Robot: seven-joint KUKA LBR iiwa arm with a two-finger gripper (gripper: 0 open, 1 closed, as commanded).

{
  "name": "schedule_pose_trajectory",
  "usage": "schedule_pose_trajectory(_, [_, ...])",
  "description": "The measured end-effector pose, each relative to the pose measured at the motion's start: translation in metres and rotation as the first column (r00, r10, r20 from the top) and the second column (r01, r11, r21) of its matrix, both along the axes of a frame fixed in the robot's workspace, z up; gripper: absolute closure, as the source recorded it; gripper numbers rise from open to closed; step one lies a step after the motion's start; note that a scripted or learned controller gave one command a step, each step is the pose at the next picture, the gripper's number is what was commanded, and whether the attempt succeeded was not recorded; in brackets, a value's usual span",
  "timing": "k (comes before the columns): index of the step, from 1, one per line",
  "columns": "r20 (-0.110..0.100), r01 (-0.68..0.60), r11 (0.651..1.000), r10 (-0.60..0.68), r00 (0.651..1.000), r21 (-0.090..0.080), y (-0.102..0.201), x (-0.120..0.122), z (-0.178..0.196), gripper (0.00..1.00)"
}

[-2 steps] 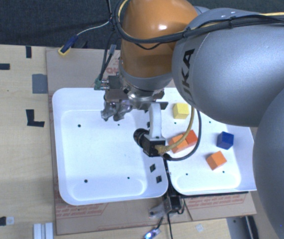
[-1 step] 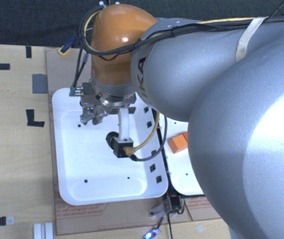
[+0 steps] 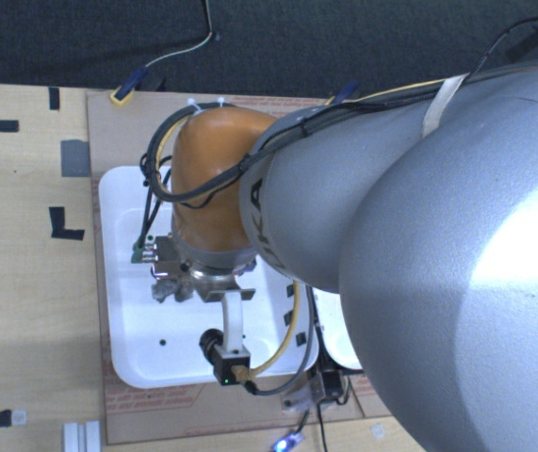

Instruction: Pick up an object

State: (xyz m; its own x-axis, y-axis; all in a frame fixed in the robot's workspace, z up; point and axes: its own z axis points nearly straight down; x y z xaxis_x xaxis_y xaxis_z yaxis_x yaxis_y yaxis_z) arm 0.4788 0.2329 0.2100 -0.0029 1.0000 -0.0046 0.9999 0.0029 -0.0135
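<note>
Bench: pale wood-grain top [image 3: 24,299] with black tape marks toward 9 o'clock; a dark curtain [image 3: 80,17] closes the background at 12 o'clock, with a thin cable [image 3: 203,26] hanging down it.
Bins: left white bin [image 3: 122,252] lies at the centre-left on a brown board [image 3: 155,408]; a sliver of the second white bin [image 3: 339,342] shows toward 4 o'clock, under the arm.
Arm: grey arm [image 3: 419,252] enters from 3 o'clock and covers most of the right half; its orange band [image 3: 207,186] sits above the left bin, ringed by looped black cables.
Gripper: gripper [image 3: 170,285] hangs below the orange band, low over the floor of the left bin; it is seen from above and behind the wrist, so whether it is spread or closed cannot be told.
Side fitting: a white bracket ending in a small black unit [image 3: 223,351] points toward 6 o'clock from the wrist.
Task object: nothing pickable can be made out; the bare bin floor carries only one small dark speck [image 3: 163,342] toward 7 o'clock, too small to identify. Anything under the wrist is hidden.
Progress: judged as the reach-down stage; arm is positioned over the bin, but no grasp is confirmed.
Remaining: securing an object and lifting it clear of the bin.
</note>
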Motion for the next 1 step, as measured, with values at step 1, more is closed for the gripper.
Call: schedule_pose_trajectory(1, [0.017,0.002,1.000,-0.002,1.000,0.004,-0.0002,0.0789,0.0179,1.00])
